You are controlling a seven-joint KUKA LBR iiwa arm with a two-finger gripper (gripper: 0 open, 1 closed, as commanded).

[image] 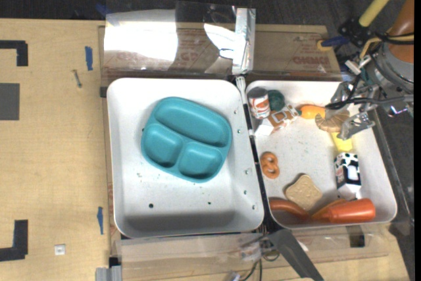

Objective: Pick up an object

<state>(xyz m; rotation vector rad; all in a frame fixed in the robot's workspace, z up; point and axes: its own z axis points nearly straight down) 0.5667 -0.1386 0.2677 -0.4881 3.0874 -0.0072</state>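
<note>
Bins side by side on a bench [46, 141]: the left bin [125, 194] holds a teal divided plate [186, 137]. Right of that plate, the right bin [385, 187] holds a pretzel [269, 164], toast [302, 190], sausage [342, 210], carrot [311, 111] and cow-patterned carton [348, 174]. The hand [352, 116] hangs over this bin's far right corner; its grip cannot be told.

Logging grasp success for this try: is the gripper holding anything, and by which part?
It cannot be told. The gripper sits low over the right bin, beside a tan toy.
</note>
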